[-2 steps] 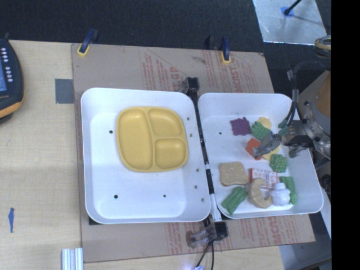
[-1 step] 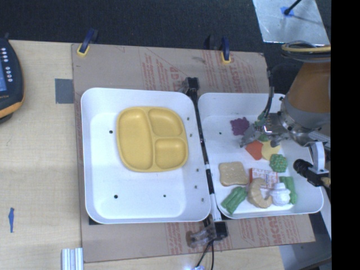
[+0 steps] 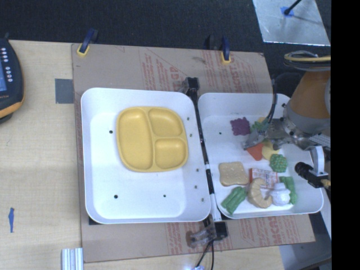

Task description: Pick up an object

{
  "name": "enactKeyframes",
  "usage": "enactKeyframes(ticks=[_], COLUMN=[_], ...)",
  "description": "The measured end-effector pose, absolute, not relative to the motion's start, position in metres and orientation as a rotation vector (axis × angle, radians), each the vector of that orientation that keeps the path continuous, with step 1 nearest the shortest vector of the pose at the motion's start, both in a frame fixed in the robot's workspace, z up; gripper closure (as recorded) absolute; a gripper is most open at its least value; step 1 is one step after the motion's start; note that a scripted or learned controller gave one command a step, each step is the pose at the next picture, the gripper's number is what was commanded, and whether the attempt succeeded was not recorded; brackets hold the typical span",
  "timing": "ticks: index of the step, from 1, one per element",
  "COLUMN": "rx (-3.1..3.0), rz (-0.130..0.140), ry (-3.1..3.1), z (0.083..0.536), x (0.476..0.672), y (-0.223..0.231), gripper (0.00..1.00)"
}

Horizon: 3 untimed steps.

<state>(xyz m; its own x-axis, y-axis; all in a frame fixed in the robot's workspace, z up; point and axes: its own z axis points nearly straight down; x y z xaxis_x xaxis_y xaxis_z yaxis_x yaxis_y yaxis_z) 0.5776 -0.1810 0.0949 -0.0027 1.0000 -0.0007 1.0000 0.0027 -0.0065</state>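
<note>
The right white bin (image 3: 216, 108) holds several toy foods: a purple grape bunch (image 3: 240, 126), a slice of toast (image 3: 233, 174), a green pea pod (image 3: 234, 198), a broccoli floret (image 3: 278, 163), an orange-red piece (image 3: 256, 152), a yellow piece (image 3: 270, 150) and a round pastry (image 3: 260, 193). My gripper (image 3: 260, 136) comes in from the right, low over the bin's upper right part. Its dark fingers point left, just above the orange-red and yellow pieces and right of the grapes. Nothing visibly sits between them.
The left white bin (image 3: 95, 167) holds a yellow divided plate (image 3: 152, 138). A black hinge strip (image 3: 201, 151) runs between the bins. Clamps (image 3: 225, 52) hold the cardboard at the back. A teach pendant (image 3: 8, 77) lies at the far left.
</note>
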Motion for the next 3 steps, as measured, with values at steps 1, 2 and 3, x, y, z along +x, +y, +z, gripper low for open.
enactKeyframes(ticks=[1,2,3], rx=[-2.214,-2.213,-2.211], rz=[-0.004,0.009,-0.001], ry=[-2.234,-2.219,-2.233], z=[0.093,0.092,0.092], x=[0.655,0.555,0.601], y=[-0.152,-0.142,-0.108], gripper=[0.00,0.00,0.00])
